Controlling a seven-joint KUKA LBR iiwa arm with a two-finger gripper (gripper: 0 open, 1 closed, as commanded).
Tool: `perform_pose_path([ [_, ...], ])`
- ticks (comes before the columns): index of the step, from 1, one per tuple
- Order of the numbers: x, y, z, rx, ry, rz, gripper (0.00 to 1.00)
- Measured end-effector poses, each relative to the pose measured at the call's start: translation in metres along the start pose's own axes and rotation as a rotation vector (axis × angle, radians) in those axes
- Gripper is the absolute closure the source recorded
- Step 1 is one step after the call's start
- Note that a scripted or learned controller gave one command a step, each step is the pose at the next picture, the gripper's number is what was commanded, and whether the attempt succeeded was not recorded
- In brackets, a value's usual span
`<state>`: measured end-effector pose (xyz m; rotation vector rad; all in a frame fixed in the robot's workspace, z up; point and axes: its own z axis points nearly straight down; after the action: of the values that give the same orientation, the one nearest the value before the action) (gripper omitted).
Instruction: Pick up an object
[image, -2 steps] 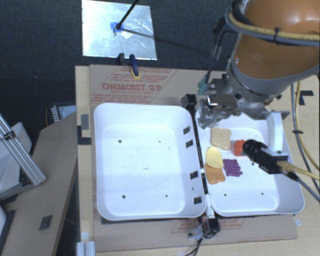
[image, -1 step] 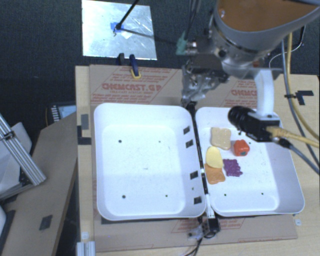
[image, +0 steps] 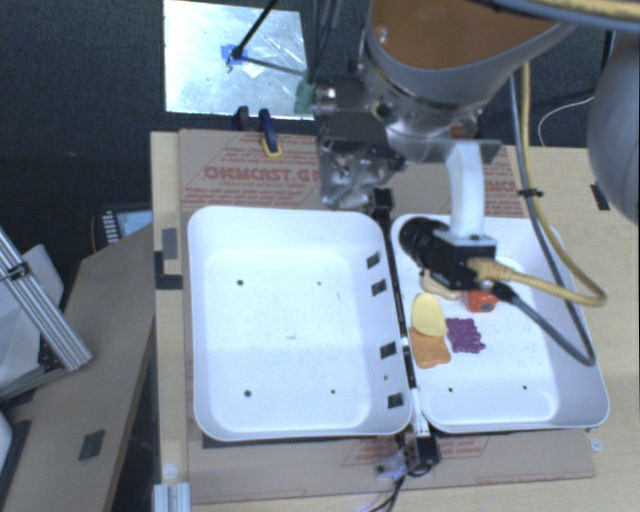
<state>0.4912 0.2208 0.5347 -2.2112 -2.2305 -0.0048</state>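
"So, where is there open room?"
"Left bin (image: 290, 330): wide bare white floor up to the shared rim. Right bin (image: 540, 390): a yellow piece (image: 428, 314) touching an orange piece (image: 431, 351) near its left wall, a purple clump (image: 465, 336) just beside them."
"Anything unclear?"
"A red thing (image: 483, 300) is partly covered. The gripper (image: 350, 185) hangs above the bins' far rims; open or closed, I cannot tell."

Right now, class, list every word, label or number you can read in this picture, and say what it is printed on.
"CHEMCAST": red print on the cardboard sheet, behind the left bin; the characters after it are too blurred to read.
Red print behind the right bin: too blurred to read.
Faint red print along the cardboard's front edge: too blurred to read.
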Motion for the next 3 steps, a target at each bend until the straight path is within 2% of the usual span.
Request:
perform_pose_path([
  [1, 0.014, 0.038, 0.001, -0.001, -0.002, 0.006, 1.00],
  [2, 0.011, 0.130, 0.001, -0.004, -0.002, 0.010, 1.00],
  [3, -0.009, 0.069, -0.001, 0.000, -0.001, 0.008, 1.00],
])
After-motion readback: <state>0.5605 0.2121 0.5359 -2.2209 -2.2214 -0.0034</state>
